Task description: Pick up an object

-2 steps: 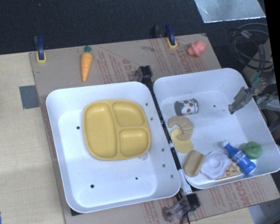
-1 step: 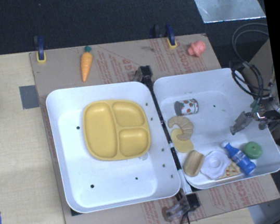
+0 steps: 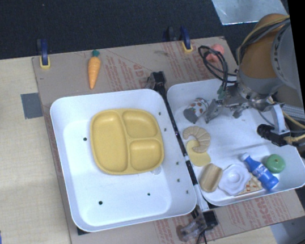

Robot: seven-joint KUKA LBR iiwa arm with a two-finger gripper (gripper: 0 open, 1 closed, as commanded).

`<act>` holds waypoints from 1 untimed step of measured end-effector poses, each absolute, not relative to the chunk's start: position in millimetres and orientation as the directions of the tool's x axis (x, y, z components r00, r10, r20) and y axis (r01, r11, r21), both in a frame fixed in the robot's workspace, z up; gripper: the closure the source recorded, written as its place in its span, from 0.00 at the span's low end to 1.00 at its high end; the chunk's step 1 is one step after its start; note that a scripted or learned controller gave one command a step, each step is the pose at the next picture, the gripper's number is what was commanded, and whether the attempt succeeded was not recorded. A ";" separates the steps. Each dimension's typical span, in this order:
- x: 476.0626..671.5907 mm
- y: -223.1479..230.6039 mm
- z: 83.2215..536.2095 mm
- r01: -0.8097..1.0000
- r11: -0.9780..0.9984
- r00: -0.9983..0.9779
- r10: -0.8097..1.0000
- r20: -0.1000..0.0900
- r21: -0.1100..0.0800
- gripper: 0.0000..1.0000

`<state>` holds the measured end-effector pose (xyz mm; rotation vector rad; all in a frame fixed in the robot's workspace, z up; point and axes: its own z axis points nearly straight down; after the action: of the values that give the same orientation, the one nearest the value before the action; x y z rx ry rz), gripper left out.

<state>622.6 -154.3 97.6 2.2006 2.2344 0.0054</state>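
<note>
Camera view, bench from above. Left bin: one yellow divided plate. Right bin: croissant, bread slice, white egg-like piece, blue bottle, green round item, small spotted figure at the far end. Gripper: low over the right bin's far end, fingers spread, nothing between them; the spotted figure lies just beside its left fingertip, the likeliest target. Advice: centre the fingers over one isolated piece, descend square, close only once it sits between them. Carrot: outside bins, on the board.
</note>
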 end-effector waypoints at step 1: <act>533.3 -155.8 90.5 1.000 0.002 -0.002 1.000 0.002 -0.012 0.00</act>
<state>533.3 -155.8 90.5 2.2261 2.2309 -0.0107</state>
